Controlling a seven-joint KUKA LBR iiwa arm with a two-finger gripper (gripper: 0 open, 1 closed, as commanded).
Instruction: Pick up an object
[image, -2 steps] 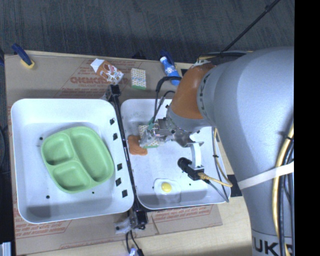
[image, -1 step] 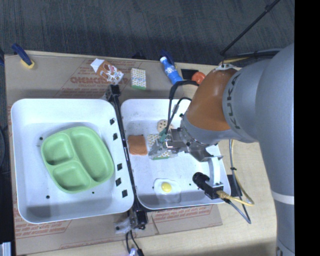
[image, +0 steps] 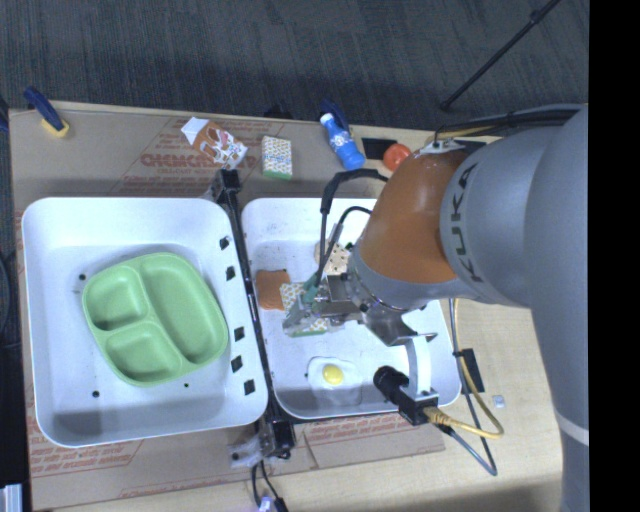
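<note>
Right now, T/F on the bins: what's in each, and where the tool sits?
1. The green divided plate lies in the left bin. True.
2. The fried egg toy lies in the left bin. False: it lies in the right bin, near its front edge.
3. The tool is over the right bin. True.
4. The blue clamp lies inside the right bin. False: it is on the bench behind it.

A: Left shallow white bin (image: 45, 330) — pale green three-compartment plastic tray (image: 153, 316) takes the middle, bare floor along the edges.

B: Right white bin (image: 285, 215) — orange-brown slab (image: 271, 289), fried-egg toy (image: 333, 376), bulky grey-and-orange arm (image: 470, 230) overhead; back-left corner open.
</note>
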